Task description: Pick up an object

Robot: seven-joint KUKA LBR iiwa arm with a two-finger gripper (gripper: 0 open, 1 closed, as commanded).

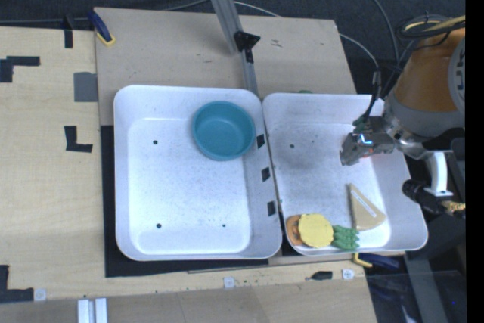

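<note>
Judged to be early in the pick, with no lift made. In the left bin point(125, 163) lies a blue bowl point(223, 130), upright near the far rim and alone there. In the right bin point(310, 163), along the near edge, sits a tan wedge point(367, 212), and a little to the left of it a yellow round piece point(315, 231) overlapping an orange piece point(292, 231), with a green piece point(346, 238) touching the yellow one's side. All seemingly flat on the bin floors, none raised. Left to do, then: choosing one of these, closing on it and carrying it up clear of the bin. As for the pose: reaches in from the right, orange band and grey wrist over the right bin's far right corner, with the gripper point(355, 150) pointing down and leftward over that bin's middle. Hangs beyond the tan wedge, near it but apart from it, and well away from the blue bowl across the divider. Too dark and blurred at the tip to tell how wide the grip stands; nothing seen caught in it. Likeliest target from here, as a guess: the tan wedge, being nearest. Both bins side by side on the worktop point(302, 49).
</note>
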